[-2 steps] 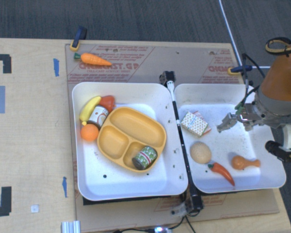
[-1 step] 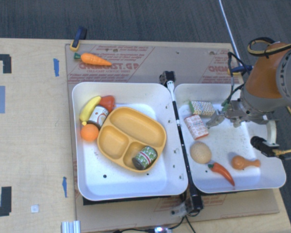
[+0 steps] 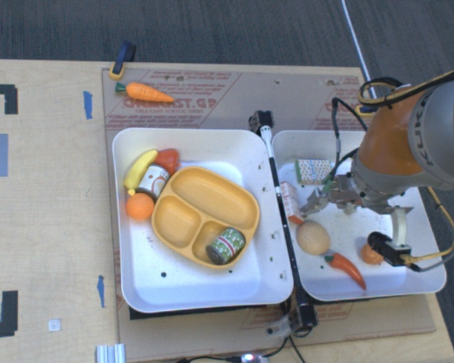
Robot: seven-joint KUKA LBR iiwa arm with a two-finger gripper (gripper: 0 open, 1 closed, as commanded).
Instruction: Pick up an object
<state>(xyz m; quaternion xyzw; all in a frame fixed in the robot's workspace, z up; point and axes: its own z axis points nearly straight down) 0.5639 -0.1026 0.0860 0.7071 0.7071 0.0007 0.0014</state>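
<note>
**Hovering low over the right bin**

Reaching in from the right, the grey arm (image 3: 416,138) with its orange band bends down over the right bin (image 3: 431,282), and its gripper (image 3: 323,197) sits low near that bin's left side, just above a tan egg-shaped object (image 3: 312,238). Whether anything sits between the metal tips cannot be told from this slant, and nothing is seen held.

In the right bin, an orange pepper with a green stem (image 3: 346,268) lies just beside the egg-shaped object, toward the front. A small green-patterned packet (image 3: 312,171) rests near the back wall, and a slim red-and-white packet (image 3: 288,199) lies along the left wall. A small orange piece (image 3: 371,255) lies near the arm's black cable fitting.

The left bin (image 3: 136,278) holds a yellow divided tray (image 3: 204,195) with a green-labelled can (image 3: 226,245) lying in one of its front compartments. Beside the tray's left edge sit a banana (image 3: 138,169), a small jar (image 3: 153,181), a red item (image 3: 167,158) and an orange fruit (image 3: 139,206), clustered together.

Behind the bins, on the cardboard sheet (image 3: 212,100), lies a toy carrot (image 3: 146,92).
</note>
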